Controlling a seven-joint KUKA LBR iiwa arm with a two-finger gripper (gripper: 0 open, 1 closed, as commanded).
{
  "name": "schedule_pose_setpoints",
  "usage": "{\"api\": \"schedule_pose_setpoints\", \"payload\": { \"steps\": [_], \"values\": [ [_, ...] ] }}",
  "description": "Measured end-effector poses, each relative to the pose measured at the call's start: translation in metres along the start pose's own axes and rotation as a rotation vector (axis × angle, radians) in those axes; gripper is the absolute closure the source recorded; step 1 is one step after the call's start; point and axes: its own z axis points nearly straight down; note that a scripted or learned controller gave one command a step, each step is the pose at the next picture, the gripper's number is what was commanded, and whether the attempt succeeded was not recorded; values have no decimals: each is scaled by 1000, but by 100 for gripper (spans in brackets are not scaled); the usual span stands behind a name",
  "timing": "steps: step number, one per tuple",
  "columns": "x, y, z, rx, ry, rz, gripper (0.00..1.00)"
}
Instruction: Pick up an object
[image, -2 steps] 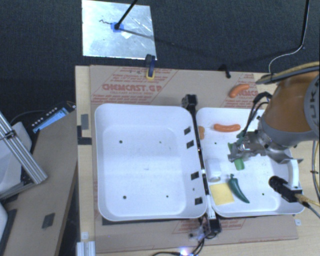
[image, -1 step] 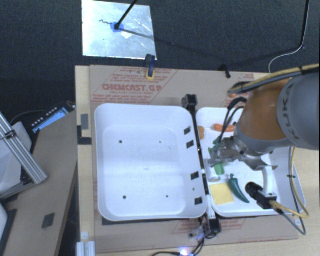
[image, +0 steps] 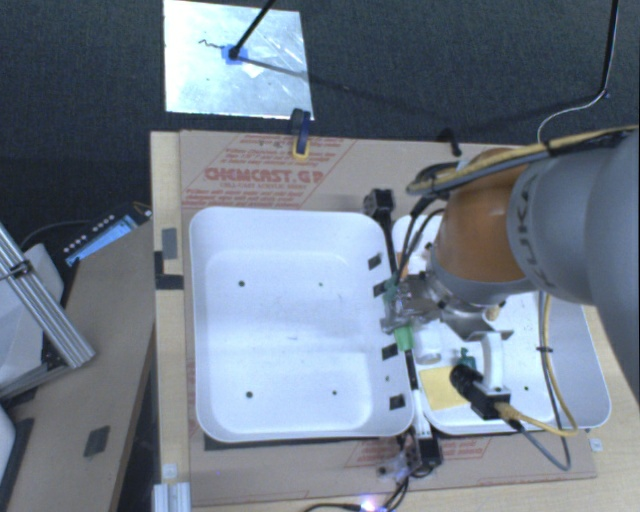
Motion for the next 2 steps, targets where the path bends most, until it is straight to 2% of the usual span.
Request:
{"api": "schedule_pose_setpoints", "payload": {
  "steps": [1,2],
  "values": [
    [-52,23,-101,-13,-5,12,100],
    [78,124,-69,-7,2,-6,100]
  ]
}}
